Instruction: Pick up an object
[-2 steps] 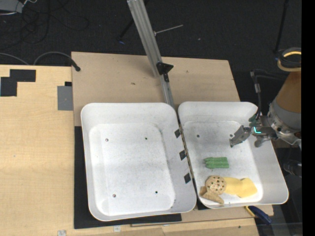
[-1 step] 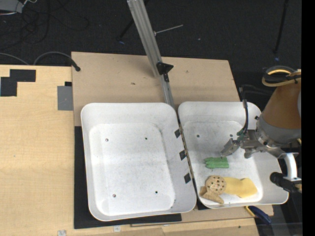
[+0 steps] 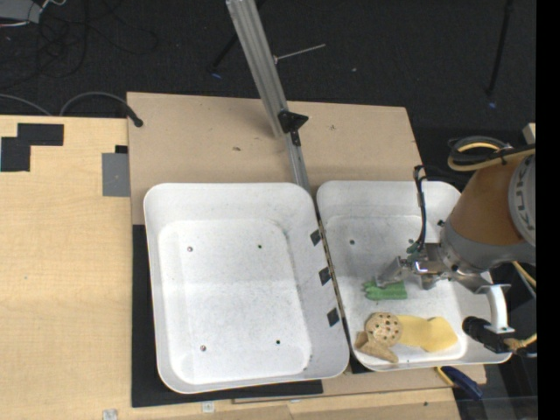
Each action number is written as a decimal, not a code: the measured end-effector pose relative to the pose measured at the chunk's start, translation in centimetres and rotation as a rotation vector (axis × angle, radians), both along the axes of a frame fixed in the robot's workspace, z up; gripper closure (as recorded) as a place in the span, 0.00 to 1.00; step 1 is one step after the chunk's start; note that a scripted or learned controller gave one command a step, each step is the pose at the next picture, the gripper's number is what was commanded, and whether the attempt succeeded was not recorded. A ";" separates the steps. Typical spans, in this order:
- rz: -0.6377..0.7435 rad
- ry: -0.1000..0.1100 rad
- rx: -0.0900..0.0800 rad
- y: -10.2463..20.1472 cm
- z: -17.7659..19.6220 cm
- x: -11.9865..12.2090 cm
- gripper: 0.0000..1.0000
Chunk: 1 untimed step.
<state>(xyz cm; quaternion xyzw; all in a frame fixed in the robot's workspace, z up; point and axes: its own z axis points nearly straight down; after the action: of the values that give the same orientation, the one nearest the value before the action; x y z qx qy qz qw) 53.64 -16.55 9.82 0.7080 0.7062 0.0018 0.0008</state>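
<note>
Jaws at the end of the arm sit low in the right bin (image 3: 437,201), right of the frame's centre, at about (image 3: 411,269); whether they are spread or clenched cannot be told from this slanted view, as the metal parts there blur together. A green object (image 3: 386,292) lies on the bin floor just below and left of the jaws, close to them, and a thin green strip runs from it up toward the wrist; contact between the two cannot be judged. The grey arm (image 3: 477,248) with its orange band (image 3: 486,201) enters from the right edge of the frame and hangs over the bin's right side.

Along the lower edge of the same bin lies a flat yellow piece (image 3: 430,332), and just to its left a round tan object with dark spots (image 3: 382,325), touching or nearly touching it. A small tan wedge (image 3: 376,348) lies right below the round one.

The left bin (image 3: 166,201) fills the middle of the frame, its floor marked by four small dark dots. Both bins rest on a brown surface (image 3: 210,138). A slanted metal rail (image 3: 258,55) runs from the top centre down to the seam between the bins. A pale wooden board (image 3: 61,261) takes up the left of the frame.
</note>
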 end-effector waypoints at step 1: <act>-0.006 -0.005 -0.003 -0.2 1.3 0.1 1.00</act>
<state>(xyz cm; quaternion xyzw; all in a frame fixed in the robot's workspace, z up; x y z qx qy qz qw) 53.72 -16.77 11.09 0.7100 0.7042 0.0025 0.0035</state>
